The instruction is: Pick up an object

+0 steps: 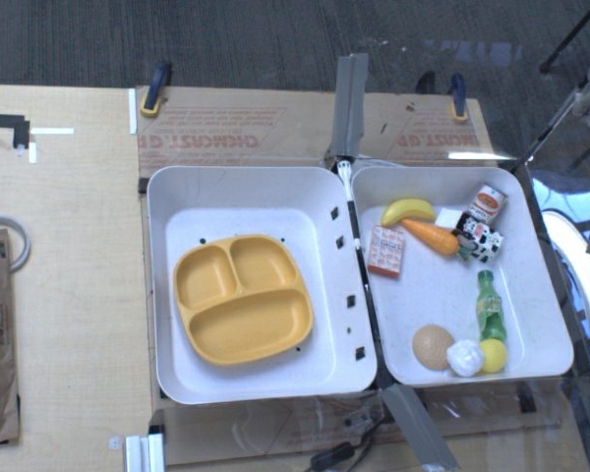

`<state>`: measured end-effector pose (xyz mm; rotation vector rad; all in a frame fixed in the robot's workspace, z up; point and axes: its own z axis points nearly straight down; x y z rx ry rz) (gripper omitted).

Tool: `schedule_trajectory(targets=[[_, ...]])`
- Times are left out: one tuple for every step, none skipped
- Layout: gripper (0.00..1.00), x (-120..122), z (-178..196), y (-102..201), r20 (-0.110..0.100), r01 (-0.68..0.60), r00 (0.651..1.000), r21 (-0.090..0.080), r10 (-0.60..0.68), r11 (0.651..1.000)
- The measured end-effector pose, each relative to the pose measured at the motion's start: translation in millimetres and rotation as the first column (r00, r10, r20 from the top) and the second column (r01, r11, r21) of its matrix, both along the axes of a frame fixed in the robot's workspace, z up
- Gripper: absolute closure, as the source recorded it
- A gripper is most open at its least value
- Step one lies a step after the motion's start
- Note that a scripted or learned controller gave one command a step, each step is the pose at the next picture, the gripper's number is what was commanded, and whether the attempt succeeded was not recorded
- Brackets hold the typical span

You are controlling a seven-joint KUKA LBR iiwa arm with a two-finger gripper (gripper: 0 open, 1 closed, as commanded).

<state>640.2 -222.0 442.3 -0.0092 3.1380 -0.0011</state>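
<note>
Lying nearest in the right bin [553, 308], along its near wall, are three round items: a tan ball [433, 346], a white ball [464, 359] touching it, and a yellow ball [493, 355] touching the white one. A green bottle [488, 305] is lying just behind them, its base meeting the yellow ball and its cap pointing away.

Sitting in the left bin [159, 293] is a yellow divided plate [243, 298], flat, somewhat turned, with nothing on it.

Farther back in the right bin, a pink box [386, 251] is lying near the dividing wall. A carrot [431, 235] is lying beside it, its thick end touching a cow-patterned toy [479, 240]. A banana [408, 209] is resting just behind the carrot. A can [487, 204] is leaning in the far corner.

Both bins are sitting on cardboard [246, 131] on the counter [59, 224], held by two blue clamps [157, 87].

Hand: whether open or closed, or holding anything, I cannot tell.
</note>
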Motion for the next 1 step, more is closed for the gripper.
schedule_trajectory(targets=[[1.00,20.1,-0.1,0.7,0.001,-0.387,0.922,-0.001,0.387,0.922]])
